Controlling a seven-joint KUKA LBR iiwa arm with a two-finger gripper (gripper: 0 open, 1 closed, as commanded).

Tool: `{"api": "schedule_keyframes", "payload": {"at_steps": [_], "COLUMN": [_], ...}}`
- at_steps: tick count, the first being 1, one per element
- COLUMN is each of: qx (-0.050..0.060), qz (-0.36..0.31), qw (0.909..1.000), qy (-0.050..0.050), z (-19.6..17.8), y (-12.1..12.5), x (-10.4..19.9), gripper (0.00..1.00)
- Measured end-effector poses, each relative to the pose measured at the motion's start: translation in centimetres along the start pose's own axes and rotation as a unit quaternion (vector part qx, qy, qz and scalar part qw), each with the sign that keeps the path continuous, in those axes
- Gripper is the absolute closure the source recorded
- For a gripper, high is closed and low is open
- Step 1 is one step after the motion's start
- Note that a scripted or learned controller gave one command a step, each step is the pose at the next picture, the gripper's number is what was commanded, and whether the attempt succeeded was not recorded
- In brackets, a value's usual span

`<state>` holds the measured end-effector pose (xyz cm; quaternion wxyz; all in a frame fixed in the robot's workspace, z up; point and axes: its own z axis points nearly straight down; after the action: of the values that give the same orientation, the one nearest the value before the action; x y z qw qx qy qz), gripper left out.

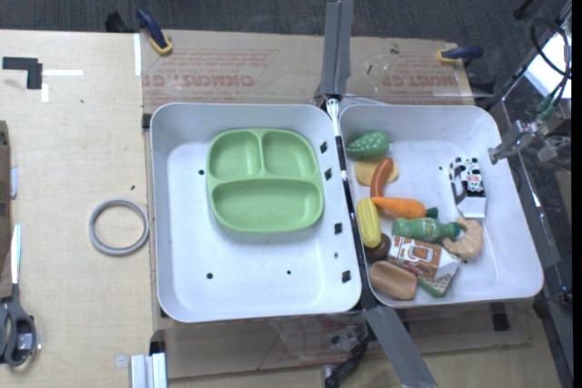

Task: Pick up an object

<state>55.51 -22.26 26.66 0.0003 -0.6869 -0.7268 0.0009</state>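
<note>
Beside the carrot (pixel 397 206), corn (pixel 367 223) and bottle (pixel 426 229) crowd close.

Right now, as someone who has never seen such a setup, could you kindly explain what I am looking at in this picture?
This is one camera fixed above a workbench, looking down at a slant. Two shallow white bins sit side by side. The left bin holds a green divided plate. The right bin holds a pile of toy food: a carrot, corn, a green bottle, a small carton and a cow-patterned box, among others. A robot arm normally reaches in from the right to pick one object; parts of the rig show at the right edge, but I cannot make out a gripper there. A tape ring and scissors lie on the bench, left of the bins.
</note>
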Motion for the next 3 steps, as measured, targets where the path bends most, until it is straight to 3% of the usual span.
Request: {"api": "schedule_keyframes", "payload": {"at_steps": [1,2,3], "qx": [0.001,-0.008,-0.001], "qz": [0.057,0.012,-0.040], "qw": [0.9984,0.9999,0.9992], "qy": [0.001,0.001,0.000], "z": [13.1,16.8,17.4], "y": [-4.8,3.0,3.5], "x": [8.1,10.3,12.6], "gripper": [0.00,0.00,0.00]}}
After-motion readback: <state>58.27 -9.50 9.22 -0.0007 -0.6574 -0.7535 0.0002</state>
